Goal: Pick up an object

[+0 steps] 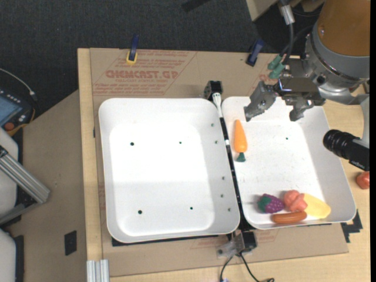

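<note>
Counter [158, 69]: a brown cardboard sheet with red printing covers it, and both bins sit on top.
Left bin [111, 157]: white and shallow, with a few dark dots on its floor.
Right bin [335, 175]: white, touching the left bin along a black strip between them; it holds all the toys.
Arm [343, 22]: grey with an orange band, coming in from the upper right, over the far end of the right bin.
Pincer [279, 106]: above the far part of the right bin, its two fingers spread apart, open with nothing between them.
Carrot [239, 136]: orange with a green end, lying along the right bin's left wall, near and below the left finger, not touching it.
Yellow piece [317, 207]: at the near right corner of the right bin.
Sausage [289, 217]: red-orange, lying at the near wall, beside the yellow piece.
Pink toy [295, 200]: just above the sausage.
Grapes [270, 203]: purple, left of the pink toy.
</note>
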Available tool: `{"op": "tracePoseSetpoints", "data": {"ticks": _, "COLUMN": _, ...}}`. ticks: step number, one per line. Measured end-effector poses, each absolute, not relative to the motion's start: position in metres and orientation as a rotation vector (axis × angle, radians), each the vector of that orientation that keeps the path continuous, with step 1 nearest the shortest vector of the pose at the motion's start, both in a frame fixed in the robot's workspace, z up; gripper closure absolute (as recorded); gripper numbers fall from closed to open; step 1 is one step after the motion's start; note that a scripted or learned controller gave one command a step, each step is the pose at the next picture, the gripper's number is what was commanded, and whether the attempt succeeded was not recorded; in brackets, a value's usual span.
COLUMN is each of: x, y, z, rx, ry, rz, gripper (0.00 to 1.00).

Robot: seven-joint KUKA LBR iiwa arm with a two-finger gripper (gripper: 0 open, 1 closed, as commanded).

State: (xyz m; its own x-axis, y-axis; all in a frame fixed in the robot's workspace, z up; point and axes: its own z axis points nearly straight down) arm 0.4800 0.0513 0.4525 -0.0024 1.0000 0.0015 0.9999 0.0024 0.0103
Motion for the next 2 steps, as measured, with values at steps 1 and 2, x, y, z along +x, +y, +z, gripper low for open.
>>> {"op": "tracePoseSetpoints", "data": {"ticks": 1, "x": 0.479, "y": 0.120, "z": 0.541, "rx": 2.208, "ry": 2.226, "rz": 0.020, "gripper": 0.00}}
{"op": "tracePoseSetpoints", "data": {"ticks": 2, "x": 0.477, "y": 0.138, "z": 0.382, "rx": 2.227, "ry": 2.229, "rz": -0.026, "gripper": 0.00}}
